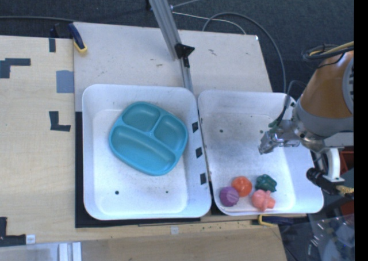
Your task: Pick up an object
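Fingers too small and blurred to tell whether parted or closed, with nothing visible between them. Gripper hanging over the right bin, above bare white floor in its right half, well apart from the toys. Behind it, the grey arm with its orange band, reaching in from the right. Along the near edge of that bin, four small things clustered: purple piece, orange piece, pink piece, dark green piece, close together or touching. In the left bin, a blue divided plate lying flat near the middle.
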`<state>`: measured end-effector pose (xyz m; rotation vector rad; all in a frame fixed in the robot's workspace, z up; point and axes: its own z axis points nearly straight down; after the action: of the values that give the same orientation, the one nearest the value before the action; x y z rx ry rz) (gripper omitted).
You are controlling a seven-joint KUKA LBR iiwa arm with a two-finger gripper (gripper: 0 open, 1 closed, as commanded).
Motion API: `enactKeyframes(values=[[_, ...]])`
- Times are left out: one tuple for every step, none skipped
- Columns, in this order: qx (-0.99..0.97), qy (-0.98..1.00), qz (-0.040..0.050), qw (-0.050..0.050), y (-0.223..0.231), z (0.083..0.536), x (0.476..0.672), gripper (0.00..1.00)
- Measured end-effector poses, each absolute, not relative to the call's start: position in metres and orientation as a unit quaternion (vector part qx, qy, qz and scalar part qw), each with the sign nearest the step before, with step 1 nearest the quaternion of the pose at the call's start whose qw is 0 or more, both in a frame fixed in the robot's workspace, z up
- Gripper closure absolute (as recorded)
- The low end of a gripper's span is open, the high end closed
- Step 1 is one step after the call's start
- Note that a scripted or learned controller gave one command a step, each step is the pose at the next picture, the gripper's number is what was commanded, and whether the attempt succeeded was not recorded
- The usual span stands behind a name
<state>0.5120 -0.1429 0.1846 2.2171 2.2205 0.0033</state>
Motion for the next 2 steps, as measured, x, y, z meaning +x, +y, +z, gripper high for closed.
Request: enactKeyframes(values=[[0.707,0.708,0.0006,0.001,-0.143,0.217,0.513,1.00],[0.705,0.709,0.0004,-0.001,-0.094,0.217,0.531,1.00]])
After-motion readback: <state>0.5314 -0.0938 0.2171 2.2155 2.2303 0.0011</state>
